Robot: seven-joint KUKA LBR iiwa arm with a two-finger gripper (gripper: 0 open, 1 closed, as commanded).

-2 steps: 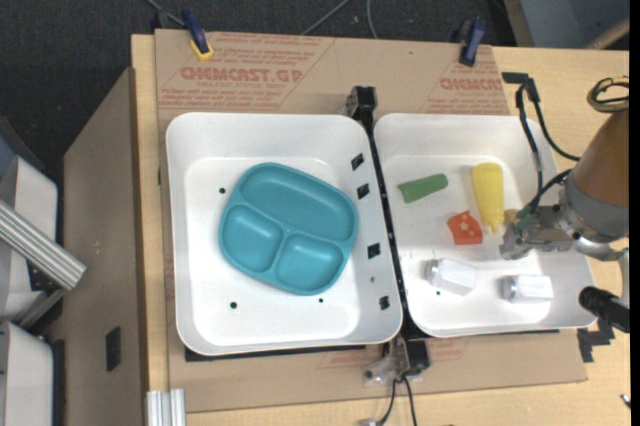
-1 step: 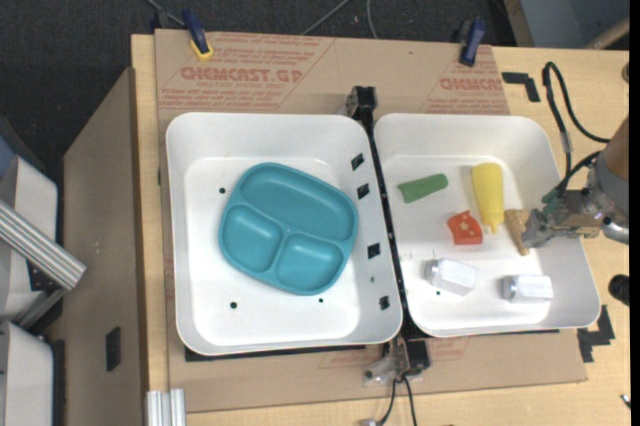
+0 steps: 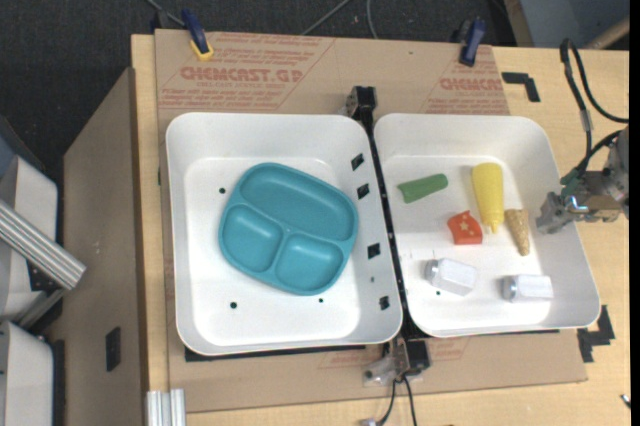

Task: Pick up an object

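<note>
Table point(image 3: 120, 214) is tan wood with a brown board point(image 3: 330, 64) on top, printed "CHEMCAST G.P" in red, once near the left clamp and again, partly cut off, near the right one. Blue clamps point(image 3: 198, 36) pin the board at the back edge.

Two white bins sit side by side, touching along the middle. Left bin point(image 3: 195, 314) carries a teal divided plate point(image 3: 288, 227), three compartments, lying flat and slightly rotated.

Right bin point(image 3: 560, 294) has the small stuff:
- yellow bottle-shaped item point(image 3: 488, 194), upright along the bin's depth, right of centre
- green flat piece point(image 3: 423, 187), left of the yellow one, apart from it
- white block point(image 3: 452, 276) near the front left
- white-and-grey cylinder point(image 3: 527, 288) near the front right
- tan cone point(image 3: 518, 230), just beside the lower end of the yellow item
- small orange-red piece point(image 3: 465, 228), between the green piece and the cone

Jaws point(image 3: 556, 212) sit at the right bin's right wall, low, with nothing visible between them; can't tell how far open they are. Closest object is the tan cone, just to their left, not touching. Yellow item is a bit further left. No readable labels on any of the objects.
</note>
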